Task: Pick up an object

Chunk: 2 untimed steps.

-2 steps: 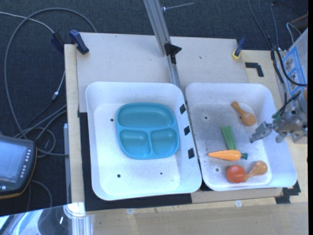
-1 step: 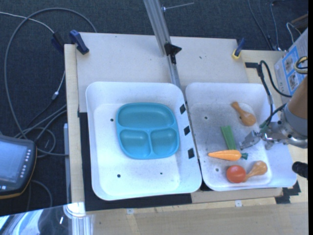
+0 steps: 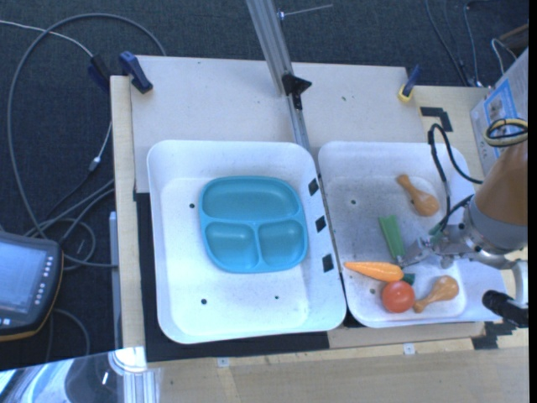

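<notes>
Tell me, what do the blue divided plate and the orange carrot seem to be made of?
Blue divided plate: probably moulded plastic, with an even colour, soft sheen and rounded compartments. Orange carrot: likely a plastic toy, uniformly bright and smooth, though its small size leaves this uncertain.

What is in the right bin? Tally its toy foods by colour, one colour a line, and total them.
Tan: 2, one drumstick at the back, another drumstick at the front
Green: 1, a green block
Orange: 1, a carrot
Red: 1, a tomato
Total: 5
</notes>
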Motion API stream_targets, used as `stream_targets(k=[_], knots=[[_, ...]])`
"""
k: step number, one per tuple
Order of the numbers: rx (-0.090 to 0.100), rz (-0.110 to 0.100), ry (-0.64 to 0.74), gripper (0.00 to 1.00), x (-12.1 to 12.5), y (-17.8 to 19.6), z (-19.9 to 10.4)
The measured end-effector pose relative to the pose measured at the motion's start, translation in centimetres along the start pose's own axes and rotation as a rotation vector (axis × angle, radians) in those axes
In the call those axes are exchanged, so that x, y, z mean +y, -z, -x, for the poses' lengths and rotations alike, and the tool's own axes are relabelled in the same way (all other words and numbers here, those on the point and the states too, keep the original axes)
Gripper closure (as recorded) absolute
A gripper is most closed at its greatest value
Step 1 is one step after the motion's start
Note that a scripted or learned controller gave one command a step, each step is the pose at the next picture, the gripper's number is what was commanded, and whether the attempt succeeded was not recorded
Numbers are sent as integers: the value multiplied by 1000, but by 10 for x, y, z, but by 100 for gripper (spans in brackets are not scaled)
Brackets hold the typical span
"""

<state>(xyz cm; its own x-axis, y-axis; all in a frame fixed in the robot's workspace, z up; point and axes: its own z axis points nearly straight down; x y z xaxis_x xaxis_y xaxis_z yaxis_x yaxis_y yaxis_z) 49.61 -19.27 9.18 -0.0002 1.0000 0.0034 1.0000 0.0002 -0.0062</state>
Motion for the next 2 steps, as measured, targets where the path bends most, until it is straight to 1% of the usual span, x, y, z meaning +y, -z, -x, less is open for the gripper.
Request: stream_targets(k=[1,2], knots=[[-2,8,1,100,2,14,0],[-6,13,1,100,-1,76,5]])
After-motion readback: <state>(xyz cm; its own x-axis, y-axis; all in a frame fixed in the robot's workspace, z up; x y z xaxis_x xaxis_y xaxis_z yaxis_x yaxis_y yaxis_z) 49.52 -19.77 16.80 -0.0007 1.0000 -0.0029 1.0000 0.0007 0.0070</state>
